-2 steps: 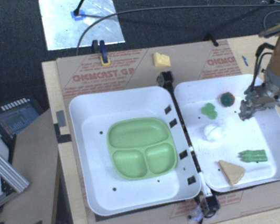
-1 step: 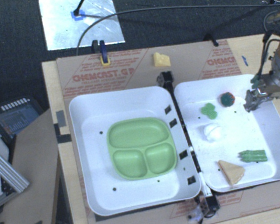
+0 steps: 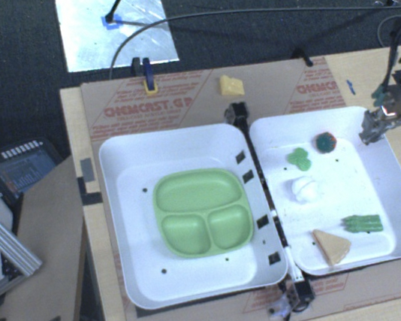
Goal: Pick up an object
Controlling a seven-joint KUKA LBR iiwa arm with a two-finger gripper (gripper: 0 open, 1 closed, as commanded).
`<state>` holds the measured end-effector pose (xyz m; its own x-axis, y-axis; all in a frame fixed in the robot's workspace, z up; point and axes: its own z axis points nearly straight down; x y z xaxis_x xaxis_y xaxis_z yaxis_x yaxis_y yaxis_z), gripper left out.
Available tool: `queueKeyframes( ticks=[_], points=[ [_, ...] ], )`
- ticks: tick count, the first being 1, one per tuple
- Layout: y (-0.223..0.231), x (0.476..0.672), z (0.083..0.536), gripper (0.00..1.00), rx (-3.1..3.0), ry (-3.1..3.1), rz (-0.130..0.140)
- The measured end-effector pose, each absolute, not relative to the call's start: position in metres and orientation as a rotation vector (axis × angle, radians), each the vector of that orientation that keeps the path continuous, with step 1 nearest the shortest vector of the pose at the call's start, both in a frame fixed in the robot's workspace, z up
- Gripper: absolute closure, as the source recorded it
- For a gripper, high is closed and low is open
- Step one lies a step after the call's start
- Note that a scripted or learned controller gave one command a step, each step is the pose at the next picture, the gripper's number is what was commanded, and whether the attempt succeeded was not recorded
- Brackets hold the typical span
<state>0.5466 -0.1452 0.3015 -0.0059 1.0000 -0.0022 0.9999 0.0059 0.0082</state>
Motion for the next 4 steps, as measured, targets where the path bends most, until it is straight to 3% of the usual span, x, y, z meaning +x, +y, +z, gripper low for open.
queueKeyframes(
  ticks=[4],
  points=[
    [0.048, 0.622, 0.272, 1.00, 2.210, 2.231, 0.005]
  ],
)
